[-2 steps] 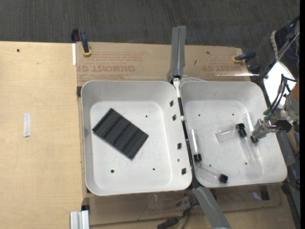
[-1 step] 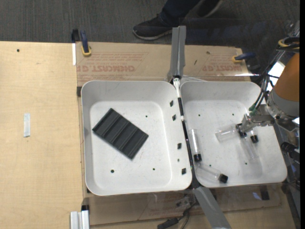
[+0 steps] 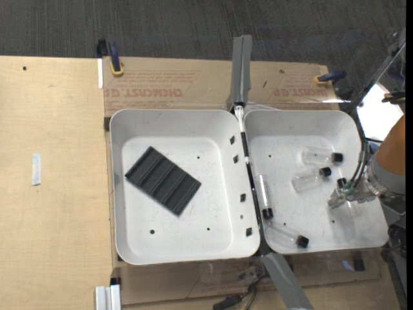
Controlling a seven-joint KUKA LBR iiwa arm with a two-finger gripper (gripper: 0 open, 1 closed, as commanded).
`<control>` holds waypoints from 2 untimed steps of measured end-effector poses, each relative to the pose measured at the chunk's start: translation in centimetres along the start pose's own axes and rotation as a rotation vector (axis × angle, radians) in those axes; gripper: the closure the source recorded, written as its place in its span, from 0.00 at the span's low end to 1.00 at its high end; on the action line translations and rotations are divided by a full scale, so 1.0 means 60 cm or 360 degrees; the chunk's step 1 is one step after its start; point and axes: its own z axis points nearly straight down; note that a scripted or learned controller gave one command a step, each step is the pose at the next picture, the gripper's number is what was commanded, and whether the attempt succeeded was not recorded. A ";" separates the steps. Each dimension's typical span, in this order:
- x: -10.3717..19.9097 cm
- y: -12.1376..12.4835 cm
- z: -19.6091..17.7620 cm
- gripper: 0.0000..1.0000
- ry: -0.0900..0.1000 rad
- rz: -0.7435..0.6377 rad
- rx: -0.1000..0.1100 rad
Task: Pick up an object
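In the right bin (image 3: 303, 124), near its right wall, the pincer (image 3: 344, 196) hangs low over the white floor, reached in from the right edge on the grey arm (image 3: 390, 163). Whether its tips are spread or pressed together cannot be told, and nothing can be seen between them. Several clear vials with black caps lie scattered in this bin: one (image 3: 321, 155) toward the back, one (image 3: 315, 172) just in front of it, a long one (image 3: 264, 197) lying along the left wall, and one (image 3: 288, 236) near the front rim. The two back vials lie just left of the pincer, apart from it. In the left bin (image 3: 122, 173) a dark ribbed rectangular slab (image 3: 162, 180) lies flat and askew, left of centre. Both bins sit on brown cardboard (image 3: 168, 82) on the desk (image 3: 48, 173).
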 end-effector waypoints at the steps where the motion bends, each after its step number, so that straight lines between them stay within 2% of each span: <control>1: 0.000 0.000 -0.015 1.00 0.0000 0.0004 -0.0001; 2: -0.030 0.049 -0.087 1.00 -0.0013 -0.0063 -0.0005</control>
